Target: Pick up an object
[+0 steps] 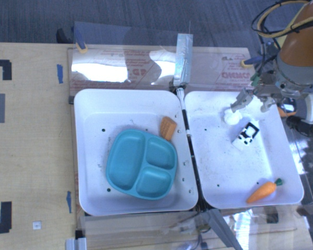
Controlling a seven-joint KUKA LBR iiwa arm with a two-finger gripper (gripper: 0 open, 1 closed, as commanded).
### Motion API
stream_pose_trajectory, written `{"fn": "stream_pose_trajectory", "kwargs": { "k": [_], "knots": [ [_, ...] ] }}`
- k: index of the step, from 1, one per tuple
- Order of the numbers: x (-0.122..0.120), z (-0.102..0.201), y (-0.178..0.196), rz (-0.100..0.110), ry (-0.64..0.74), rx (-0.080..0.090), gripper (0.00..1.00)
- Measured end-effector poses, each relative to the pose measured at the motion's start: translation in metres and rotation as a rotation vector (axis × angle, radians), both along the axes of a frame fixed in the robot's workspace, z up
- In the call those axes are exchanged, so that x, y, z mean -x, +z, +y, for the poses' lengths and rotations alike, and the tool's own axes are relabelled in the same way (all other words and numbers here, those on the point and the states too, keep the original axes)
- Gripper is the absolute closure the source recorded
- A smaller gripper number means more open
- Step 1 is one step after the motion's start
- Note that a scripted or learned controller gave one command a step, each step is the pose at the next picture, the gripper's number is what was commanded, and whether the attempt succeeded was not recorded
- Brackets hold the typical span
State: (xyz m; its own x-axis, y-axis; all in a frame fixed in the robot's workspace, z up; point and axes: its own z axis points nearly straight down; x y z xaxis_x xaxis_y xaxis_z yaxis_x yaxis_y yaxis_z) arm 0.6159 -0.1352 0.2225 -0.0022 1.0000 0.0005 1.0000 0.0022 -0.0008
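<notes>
Grey metal pincer (253,102) sits at the top edge of the right bin (287,139), fingers spread wide, one reaching left toward a white lump, the other pointing down to its right. Nothing between them. Left fingertip (236,106) is just beside or touching the white object (231,117); cannot tell which from this angle.

Left to right:
- Bench (26,139) is light wood, with black corner marks (2,69) and a grey square at the far left, and blue tape bits (59,73) along the edge of the bins.
- Left bin (88,108): teal divided plate (141,163) with three compartments, lying flat, centre to lower part of the bin. Small orange-brown block (168,128) just beside the plate's upper right rim, close to the bin's right wall.
- Clear plastic sheet (120,66) with red print behind both bins, and a metal upright (183,56) standing at the seam between them.
- Right bin: white object near the top, a black-and-white patterned piece (248,133) just below and right of it, apart from the pincer. Toy carrot (262,191) with green top in the lower right corner, well apart from the rest.
- Arm (300,40) comes in from the upper right, orange band above the wrist, black and yellow cables (274,17) looped over it.

Floor (146,4) behind the bench is dark blue-grey carpet.
</notes>
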Motion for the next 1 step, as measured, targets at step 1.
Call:
{"fn": "stream_pose_trajectory", "kwargs": {
  "k": [1],
  "knots": [
    [-0.0073,-0.0375,-0.0668,0.004,-0.186,0.0,0.0]
  ]
}}
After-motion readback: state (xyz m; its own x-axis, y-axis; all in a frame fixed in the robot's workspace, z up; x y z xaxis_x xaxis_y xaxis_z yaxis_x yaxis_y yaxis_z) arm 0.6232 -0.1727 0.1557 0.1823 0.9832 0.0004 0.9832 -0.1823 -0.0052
